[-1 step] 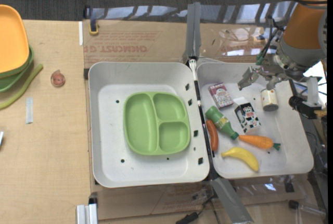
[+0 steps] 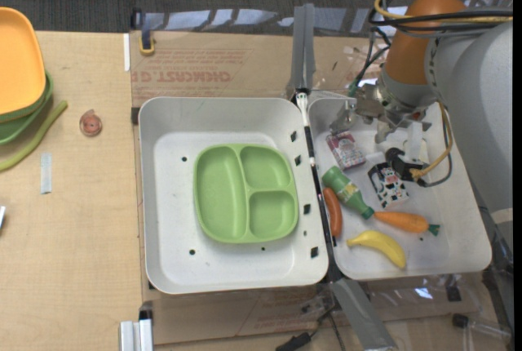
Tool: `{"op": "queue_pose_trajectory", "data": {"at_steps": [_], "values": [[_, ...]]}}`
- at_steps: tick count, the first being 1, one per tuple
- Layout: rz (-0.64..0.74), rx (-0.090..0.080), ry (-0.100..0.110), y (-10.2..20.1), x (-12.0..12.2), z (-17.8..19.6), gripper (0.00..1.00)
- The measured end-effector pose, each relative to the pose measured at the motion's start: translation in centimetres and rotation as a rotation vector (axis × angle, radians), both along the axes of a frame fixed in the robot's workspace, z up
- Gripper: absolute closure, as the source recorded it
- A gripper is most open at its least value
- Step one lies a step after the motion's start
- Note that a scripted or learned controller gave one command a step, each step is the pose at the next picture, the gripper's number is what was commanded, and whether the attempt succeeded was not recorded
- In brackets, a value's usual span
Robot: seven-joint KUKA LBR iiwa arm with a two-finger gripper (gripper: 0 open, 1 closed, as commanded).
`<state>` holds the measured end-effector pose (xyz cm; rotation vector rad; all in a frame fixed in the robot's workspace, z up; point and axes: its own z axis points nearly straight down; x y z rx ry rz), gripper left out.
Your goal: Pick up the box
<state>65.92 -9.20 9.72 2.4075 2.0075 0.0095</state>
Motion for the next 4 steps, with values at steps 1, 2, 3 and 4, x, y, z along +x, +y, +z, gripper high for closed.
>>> {"op": "queue_pose_trajectory", "data": {"at_steps": [1, 2, 3, 4], "values": [[0.180, -0.002, -0.002, -0.5, -1.2, 0.1, 0.00], [-0.004, 0.001, -0.003, -0.1, -2.7, 0.1, 0.00], [0.079, -0.001, -0.003, -0.1, -4.5, 0.1, 0.00], [0.052, 0.001, -0.004, -0.2, -5.0, 0.1, 0.00]]}}
